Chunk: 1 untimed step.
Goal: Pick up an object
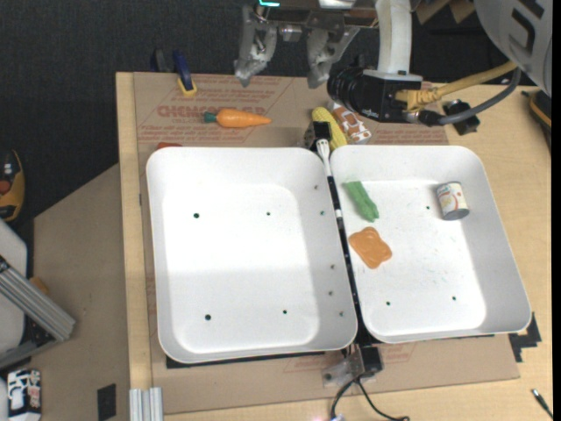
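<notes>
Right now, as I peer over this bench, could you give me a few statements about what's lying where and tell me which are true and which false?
1. The small can lies in the right bin. True.
2. The carrot lies in the left bin. False: it lies on the cardboard behind that bin.
3. The gripper holds the green piece. False: it hangs open above the cardboard, nothing between its fingers.
4. An orange piece lies near the green piece. True.

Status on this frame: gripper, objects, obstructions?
Gripper open, raised beyond bins, holding nothing. Green piece, orange piece, small can in right bin. Nothing blocking them.
</notes>
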Motion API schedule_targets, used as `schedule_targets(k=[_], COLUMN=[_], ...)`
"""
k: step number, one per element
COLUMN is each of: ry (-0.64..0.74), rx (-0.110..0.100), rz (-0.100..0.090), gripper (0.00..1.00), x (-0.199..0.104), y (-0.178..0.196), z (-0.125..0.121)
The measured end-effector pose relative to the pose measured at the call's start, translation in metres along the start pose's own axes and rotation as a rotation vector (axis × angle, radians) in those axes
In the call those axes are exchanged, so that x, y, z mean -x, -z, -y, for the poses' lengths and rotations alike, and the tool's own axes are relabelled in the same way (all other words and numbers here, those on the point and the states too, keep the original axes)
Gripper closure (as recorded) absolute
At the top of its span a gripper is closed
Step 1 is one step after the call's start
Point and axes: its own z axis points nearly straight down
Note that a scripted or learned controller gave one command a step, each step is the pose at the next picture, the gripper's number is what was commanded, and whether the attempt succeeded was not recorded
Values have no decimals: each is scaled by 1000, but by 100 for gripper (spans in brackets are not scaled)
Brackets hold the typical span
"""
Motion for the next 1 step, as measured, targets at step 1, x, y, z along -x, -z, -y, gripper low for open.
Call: schedule_targets(k=[1], ry=[1], rx=[5], rz=[-2], gripper=[100], x=[-1], y=[11], z=[0])
